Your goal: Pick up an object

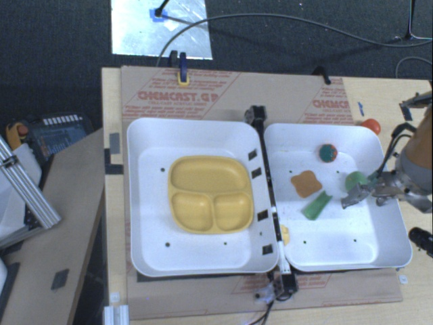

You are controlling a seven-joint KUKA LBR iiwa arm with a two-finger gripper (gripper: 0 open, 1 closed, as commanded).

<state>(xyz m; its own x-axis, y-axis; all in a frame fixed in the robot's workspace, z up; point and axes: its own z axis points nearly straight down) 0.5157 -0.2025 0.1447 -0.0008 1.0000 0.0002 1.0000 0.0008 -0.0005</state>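
Observation:
The right bin (338, 249) holds several small objects. A green and red ball (328, 153) lies near its back, a flat orange-brown piece (306, 183) sits in the middle, and a green stick (316, 206) lies just in front of that piece. A round green object (354, 179) rests by the bin's right side. My gripper (356, 196) reaches in from the right, low over the bin. It is right beside the round green object and just right of the green stick. The view is too small to tell whether it touches either.
The left bin (145, 181) carries a yellow divided plate (210, 193). A black divider (265, 188) with clips runs between the bins. A small yellow bit (285, 234) lies by the divider. An orange-red item (370, 124) sits outside the right bin's back corner.

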